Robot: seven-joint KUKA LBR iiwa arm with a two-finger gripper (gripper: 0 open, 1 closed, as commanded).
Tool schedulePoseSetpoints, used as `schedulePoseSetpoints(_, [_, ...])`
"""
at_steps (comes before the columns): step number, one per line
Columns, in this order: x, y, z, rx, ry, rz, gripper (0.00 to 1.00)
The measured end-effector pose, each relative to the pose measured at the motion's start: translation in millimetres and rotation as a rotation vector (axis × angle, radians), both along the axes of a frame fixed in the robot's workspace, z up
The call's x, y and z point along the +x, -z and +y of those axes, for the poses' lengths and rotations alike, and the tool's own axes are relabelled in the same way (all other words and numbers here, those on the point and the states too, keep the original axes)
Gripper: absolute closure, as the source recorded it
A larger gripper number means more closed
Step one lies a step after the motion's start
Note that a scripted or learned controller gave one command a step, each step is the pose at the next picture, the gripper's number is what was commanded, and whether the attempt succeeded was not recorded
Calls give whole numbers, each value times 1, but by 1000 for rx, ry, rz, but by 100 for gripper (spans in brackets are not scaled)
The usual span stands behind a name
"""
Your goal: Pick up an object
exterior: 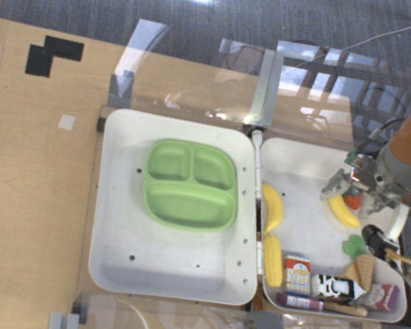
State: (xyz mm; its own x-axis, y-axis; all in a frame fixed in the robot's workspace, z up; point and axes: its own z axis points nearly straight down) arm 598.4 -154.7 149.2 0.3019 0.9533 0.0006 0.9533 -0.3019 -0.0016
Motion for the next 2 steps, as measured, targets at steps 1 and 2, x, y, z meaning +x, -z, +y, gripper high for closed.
schedulePoseSetpoints(1, [32, 60, -38, -3, -454, -8, 0])
schedulePoseSetpoints(2, [35, 48, -37, -3, -456, -15, 100])
